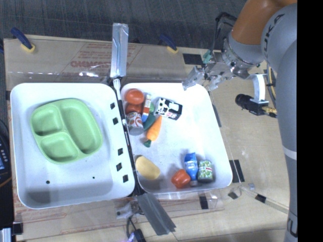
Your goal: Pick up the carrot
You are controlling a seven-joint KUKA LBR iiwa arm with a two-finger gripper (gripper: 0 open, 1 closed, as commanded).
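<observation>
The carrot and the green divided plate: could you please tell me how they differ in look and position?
The carrot is orange, slim and small; the green divided plate is broad, flat and pale green. The carrot lies tilted among a cluster of items in the right bin, while the plate sits alone in the left bin. Both lie apart from the tool.

Fixed overhead view, slanting down on both bins (20, 135)

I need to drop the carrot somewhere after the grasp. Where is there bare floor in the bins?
Right bin: bare middle between carrot and blue bottle. Left bin: front strip below green tray. Crowded by the divider and front corner.
</observation>
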